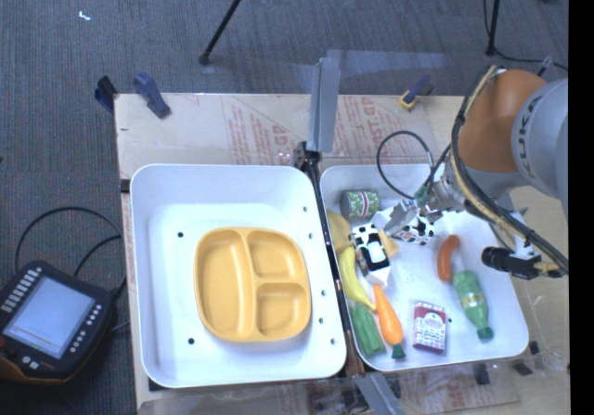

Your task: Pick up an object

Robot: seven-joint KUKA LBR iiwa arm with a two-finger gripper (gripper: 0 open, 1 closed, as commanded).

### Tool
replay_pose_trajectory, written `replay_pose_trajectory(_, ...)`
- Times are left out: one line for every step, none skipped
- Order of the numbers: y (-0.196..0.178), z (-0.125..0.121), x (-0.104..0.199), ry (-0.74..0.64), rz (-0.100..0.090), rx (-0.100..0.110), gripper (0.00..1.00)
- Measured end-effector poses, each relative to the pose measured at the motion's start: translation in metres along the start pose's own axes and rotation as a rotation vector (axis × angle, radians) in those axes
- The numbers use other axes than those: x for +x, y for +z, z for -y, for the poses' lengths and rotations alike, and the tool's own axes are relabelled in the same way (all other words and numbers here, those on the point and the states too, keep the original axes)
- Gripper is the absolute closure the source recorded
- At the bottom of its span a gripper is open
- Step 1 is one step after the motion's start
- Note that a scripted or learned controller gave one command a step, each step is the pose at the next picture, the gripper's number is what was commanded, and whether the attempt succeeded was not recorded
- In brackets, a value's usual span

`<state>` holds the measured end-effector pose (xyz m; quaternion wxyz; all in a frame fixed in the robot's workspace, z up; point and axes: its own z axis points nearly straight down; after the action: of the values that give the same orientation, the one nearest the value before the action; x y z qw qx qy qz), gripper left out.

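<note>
The right bin (506, 246) holds several small objects. A dark can (360, 202) lies at its back left, with a black-and-white cow toy (371, 249) in front of it. A yellow banana (349, 269), an orange carrot (388, 311) and a green cucumber (367, 330) lie along the left wall. A red box (429, 326), a green bottle (471, 302) and a red sausage (447, 257) sit to the right. My gripper (411, 218) hangs low over the bin's back middle, right of the can. A small black-and-white spotted piece (420, 231) sits directly under it.
The left bin (158, 311) holds a yellow divided plate (252, 283). A grey upright post (324, 107) stands behind the gap between the bins. A black cable (394, 167) loops over the right bin's back rim. A handheld control pendant (51, 316) lies on the floor at left.
</note>
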<state>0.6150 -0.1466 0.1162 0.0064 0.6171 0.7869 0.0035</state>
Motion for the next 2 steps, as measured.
replay_pose_trajectory(0.026, -0.016, -0.011, -0.047, -0.004, 0.009, 0.00)
replay_pose_trajectory(0.027, 0.016, 0.005, -0.119, -0.007, 0.011, 0.00)
